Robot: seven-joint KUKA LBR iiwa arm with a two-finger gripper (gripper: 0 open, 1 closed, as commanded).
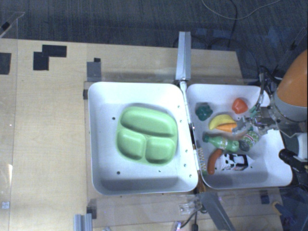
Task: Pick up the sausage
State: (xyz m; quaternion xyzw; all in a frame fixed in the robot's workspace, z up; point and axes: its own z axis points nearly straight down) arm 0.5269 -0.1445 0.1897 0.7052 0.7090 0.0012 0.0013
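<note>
- Across the bench, two white bins sit side by side: the left bin (96,129) holds a green divided tray (147,134), and the right bin (274,174) holds the small items.
- Low in the right bin, at about 7 o'clock from its centre, lies the sausage (213,160) — reddish-brown, tilted, its lower end near the wall shared with the left bin.
- Just beside the sausage, at its 3 o'clock, lies a black-and-white carton (233,162), touching or nearly touching it.
- Above the sausage, at its 12 o'clock, a green bottle (222,142) lies on its side across the bin.
- A yellow banana (222,122) lies at 12 o'clock from the bottle, with a dark green piece (204,111) at the banana's 10 o'clock and a red-orange piece (239,105) at its 2 o'clock.
- The gripper (246,129) reaches in from 3 o'clock and hangs over the banana's right tip and the bottle's cap end — well apart from the sausage, which lies at its 7 o'clock.
- How wide the gripper stands cannot be told; clutter hides it.
- The arm's orange band (294,83) sits at the right edge.
</note>
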